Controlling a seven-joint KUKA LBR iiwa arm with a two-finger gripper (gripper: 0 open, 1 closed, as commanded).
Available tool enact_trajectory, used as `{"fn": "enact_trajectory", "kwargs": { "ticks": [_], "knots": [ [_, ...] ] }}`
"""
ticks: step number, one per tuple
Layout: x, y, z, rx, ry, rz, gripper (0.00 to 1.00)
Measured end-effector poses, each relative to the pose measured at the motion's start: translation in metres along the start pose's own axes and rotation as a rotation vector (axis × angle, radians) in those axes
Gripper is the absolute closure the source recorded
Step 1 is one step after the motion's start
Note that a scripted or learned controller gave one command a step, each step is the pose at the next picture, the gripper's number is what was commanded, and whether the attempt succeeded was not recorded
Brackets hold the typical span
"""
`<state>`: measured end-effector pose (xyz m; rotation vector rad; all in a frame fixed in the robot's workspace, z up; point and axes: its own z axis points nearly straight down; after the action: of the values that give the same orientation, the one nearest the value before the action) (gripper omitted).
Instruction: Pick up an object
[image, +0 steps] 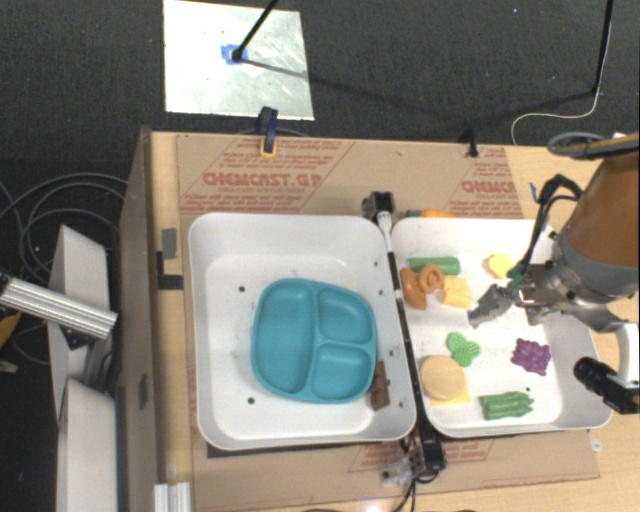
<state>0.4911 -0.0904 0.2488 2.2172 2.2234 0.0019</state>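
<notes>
Camera view: nearest me, in the right bin, lie a green toy, a tan round and a purple cluster. Just beyond, the jaws hover low over bare bin floor; I can't tell their spread. Further on sit yellow cheese and an orange coil.

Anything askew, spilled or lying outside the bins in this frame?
One thing: a small brown piece sits on the divide between the two bins, at the left bin's lower right corner. An orange item also lies past the right bin's far rim.
</notes>
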Motion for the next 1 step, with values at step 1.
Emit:
{"fn": "enact_trajectory", "kwargs": {
  "ticks": [1],
  "knots": [
    [-0.0231,0.0188,0.1187,0.010,0.001,0.003,0.00]
  ]
}}
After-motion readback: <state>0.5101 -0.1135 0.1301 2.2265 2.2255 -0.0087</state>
